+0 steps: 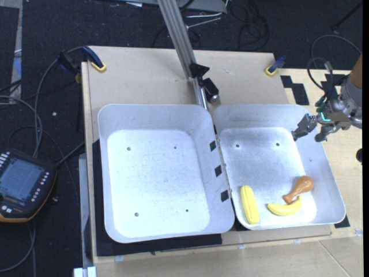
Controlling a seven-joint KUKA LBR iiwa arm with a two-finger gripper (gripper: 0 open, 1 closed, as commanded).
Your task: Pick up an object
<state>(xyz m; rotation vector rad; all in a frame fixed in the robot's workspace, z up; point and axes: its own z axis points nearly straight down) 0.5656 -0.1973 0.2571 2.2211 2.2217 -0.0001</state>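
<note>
In the right bin (260, 120), near its front edge, lie three toy foods. A yellow corn cob (249, 204) lies lengthwise at the left. A yellow banana (284, 209) curves beside it. An orange-brown chicken drumstick (298, 189) rests just above the banana, touching it. My gripper (312, 128) hovers over the bin's right rim, well behind the drumstick. Its two dark fingers (301, 129) are spread apart with nothing between them.
The left bin (121, 115) sits beside the right one, their rims meeting at the centre. A slanted metal post (183, 42) rises from the back of the bench. Blue-and-yellow clamps (92, 59) hold the board's far corners. A pendant (20, 183) lies on the floor at left.
</note>
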